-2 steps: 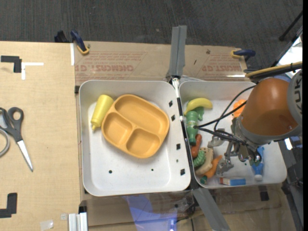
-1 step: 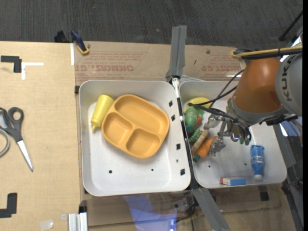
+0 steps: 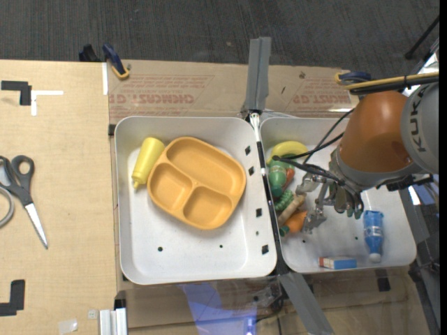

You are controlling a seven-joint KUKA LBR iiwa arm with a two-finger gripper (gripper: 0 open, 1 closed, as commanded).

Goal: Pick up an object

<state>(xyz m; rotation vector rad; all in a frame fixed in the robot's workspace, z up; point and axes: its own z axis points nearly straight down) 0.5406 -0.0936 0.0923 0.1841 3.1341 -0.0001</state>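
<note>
My gripper hangs over the middle of the right bin, under the orange band of the arm. It looks open, with nothing between its fingers. Just to its left lies a pile of toys against the bin's left wall: a yellow banana, a green piece, a small green and red item and an orange carrot. A blue bottle lies to the gripper's right. A small white tube rests near the front rim.
The left bin holds an orange divided plate and a yellow bottle beside it. Scissors lie on the wooden bench at the far left. Cardboard runs behind the bins.
</note>
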